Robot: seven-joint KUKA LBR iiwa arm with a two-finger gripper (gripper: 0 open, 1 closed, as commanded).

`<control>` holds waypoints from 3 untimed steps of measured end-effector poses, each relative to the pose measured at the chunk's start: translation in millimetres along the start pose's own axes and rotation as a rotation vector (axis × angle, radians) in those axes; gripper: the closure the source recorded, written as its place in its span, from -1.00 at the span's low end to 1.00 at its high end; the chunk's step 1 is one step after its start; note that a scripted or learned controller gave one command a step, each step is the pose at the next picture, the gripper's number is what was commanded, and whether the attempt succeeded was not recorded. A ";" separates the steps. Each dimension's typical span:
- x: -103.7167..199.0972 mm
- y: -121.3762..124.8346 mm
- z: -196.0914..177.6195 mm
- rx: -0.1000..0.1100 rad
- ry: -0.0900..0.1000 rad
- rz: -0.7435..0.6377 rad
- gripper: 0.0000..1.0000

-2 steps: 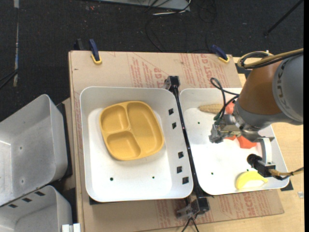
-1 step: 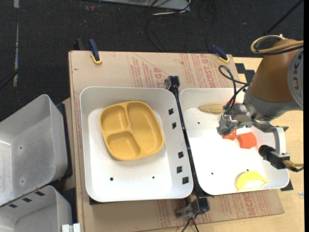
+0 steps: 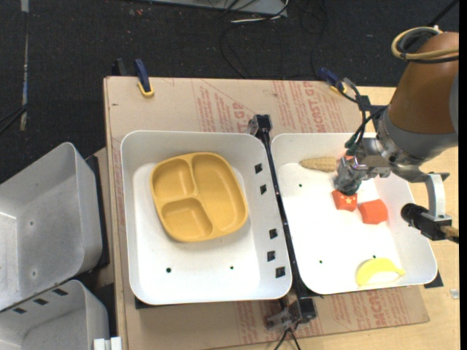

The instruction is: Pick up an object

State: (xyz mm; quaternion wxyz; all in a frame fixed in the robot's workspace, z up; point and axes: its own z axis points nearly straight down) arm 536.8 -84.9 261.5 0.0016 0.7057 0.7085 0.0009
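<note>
- The gripper hangs low in the right white bin, directly over a small orange-red block; whether the fingers are wide or narrow cannot be told.
- A larger orange block lies just beside it (to the right).
- Also there: a yellow banana-shaped piece and a tan oblong piece.
- The left white bin holds a yellow divided plastic plate.

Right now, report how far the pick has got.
Done: the gripper has reached into the right bin and sits low over the orange block. In hand: nothing visibly lifted; the grasp itself is too small to judge. Left: raising it clear. The orange wedge, yellow piece and tan piece lie untouched.
</note>
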 end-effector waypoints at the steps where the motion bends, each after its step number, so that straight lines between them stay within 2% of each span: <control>1: 59.0 5.4 13.3 0.004 0.001 -0.001 1.00; 3: 163.5 17.0 6.1 0.002 0.002 -0.004 1.00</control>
